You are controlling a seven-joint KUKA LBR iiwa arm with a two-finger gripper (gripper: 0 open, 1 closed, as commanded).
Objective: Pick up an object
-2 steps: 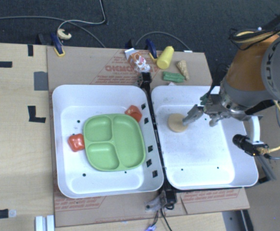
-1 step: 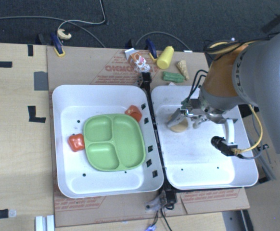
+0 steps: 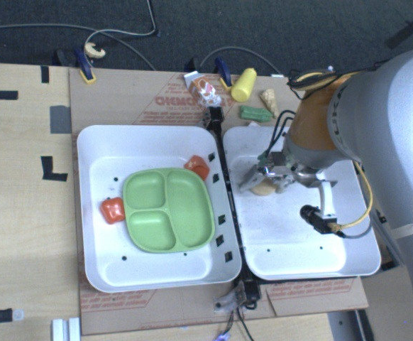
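Note:
My gripper [image 3: 262, 178] is down in the right bin [image 3: 292, 254], near its upper left part. A small tan object [image 3: 264, 188] lies on the bin floor right at the fingertips, touching or just under them. Whether it sits between the fingers I cannot tell. The grey arm with its orange band [image 3: 316, 123] comes in from the right above the bin. In the left bin [image 3: 96, 155] lies a green divided plate [image 3: 169, 209], with a red object [image 3: 198, 166] at its upper right and an orange-red object [image 3: 112, 209] at its left.
Behind the bins on the cardboard lie a yellow object [image 3: 244, 84], a green piece [image 3: 255, 114], a tan piece [image 3: 268, 99] and a red-white packet [image 3: 205, 89]. A black cable plug [image 3: 318, 219] hangs over the right bin. Cables run across the dark floor at the back.

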